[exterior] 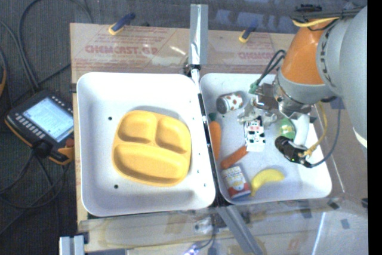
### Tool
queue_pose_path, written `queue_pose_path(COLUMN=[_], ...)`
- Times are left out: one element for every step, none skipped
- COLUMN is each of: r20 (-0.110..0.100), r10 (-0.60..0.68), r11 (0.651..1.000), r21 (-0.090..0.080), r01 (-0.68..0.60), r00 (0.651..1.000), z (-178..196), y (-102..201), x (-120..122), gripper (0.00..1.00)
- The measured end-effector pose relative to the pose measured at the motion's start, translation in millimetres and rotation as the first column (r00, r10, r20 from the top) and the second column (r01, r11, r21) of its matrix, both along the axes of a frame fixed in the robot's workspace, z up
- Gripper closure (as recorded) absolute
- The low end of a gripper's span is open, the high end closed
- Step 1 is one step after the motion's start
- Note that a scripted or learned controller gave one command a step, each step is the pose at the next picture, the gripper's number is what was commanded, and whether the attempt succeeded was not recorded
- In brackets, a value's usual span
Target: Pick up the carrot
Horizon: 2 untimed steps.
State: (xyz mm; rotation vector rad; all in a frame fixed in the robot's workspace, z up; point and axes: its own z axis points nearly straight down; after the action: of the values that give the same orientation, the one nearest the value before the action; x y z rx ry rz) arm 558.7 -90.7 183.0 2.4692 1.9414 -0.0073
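Arm: the grey arm with the orange band (304,60) reached in from the right over the right-hand shallow white bin (322,185).
Gripper: the two-finger gripper (255,134) hung above the middle of that bin, with nothing seen in it.
Grip: released or clenched could not be told from this slanted view.
Carrot: the long orange carrot (215,135) lay flat along the right bin's left wall, pointing up and down the view, left of the gripper and apart from it.
Neighbours: a short reddish-orange stick (234,156) lay slantwise just beside the carrot's lower end; a small grey can (228,103) lay above the carrot's top; a red and white carton (237,181) and a yellow banana (267,178) sat near the bin's front wall.
Left bin: the other white bin (95,128) held a yellow divided plastic tray (153,147).
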Motion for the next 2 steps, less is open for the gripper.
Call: queue_pose_path(r20=[0.001,-0.001], r10=[-0.441,-0.081], r11=[0.897,0.997], r21=[0.000,0.001], r01=[0.441,0.081], r00=[0.897,0.997], z=[43.5,-0.1], y=[61.4,-3.3], x=[-39.5,-17.1], gripper=[1.00,1.00])
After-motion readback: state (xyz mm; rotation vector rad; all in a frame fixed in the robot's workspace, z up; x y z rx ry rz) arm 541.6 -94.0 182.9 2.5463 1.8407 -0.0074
